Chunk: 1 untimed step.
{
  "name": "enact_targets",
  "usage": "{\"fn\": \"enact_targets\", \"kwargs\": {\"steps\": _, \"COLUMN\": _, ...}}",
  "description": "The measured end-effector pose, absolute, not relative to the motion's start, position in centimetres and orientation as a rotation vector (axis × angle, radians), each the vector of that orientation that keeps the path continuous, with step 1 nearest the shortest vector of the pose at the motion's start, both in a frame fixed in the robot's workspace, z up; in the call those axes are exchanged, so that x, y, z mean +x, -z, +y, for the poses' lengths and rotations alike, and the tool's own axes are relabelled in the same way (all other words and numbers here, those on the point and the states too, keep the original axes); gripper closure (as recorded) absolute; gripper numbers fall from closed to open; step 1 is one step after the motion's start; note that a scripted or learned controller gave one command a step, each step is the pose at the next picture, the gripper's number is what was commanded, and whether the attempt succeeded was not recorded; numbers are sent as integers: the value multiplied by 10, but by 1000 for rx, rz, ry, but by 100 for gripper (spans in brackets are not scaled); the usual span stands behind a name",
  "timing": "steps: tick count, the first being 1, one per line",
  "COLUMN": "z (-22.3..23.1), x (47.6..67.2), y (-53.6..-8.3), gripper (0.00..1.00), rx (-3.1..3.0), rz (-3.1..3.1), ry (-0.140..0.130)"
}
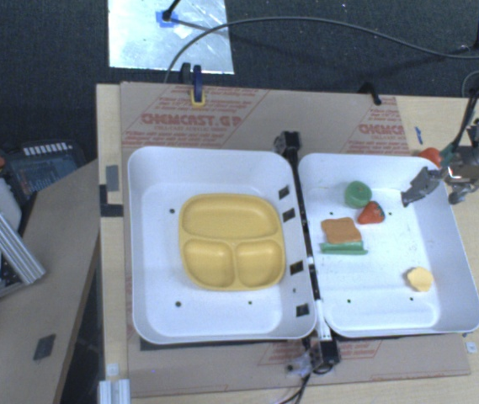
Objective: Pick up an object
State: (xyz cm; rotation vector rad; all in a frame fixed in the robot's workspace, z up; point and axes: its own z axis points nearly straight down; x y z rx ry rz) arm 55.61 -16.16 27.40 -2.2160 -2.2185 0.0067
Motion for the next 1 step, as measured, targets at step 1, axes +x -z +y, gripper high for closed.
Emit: {"fn": "enact_targets", "kwargs": {"steps": 1, "z": -161, "x": 558, "y": -279, "gripper": 0, "rx": -2219, "rz": -2226, "ry": 1}}
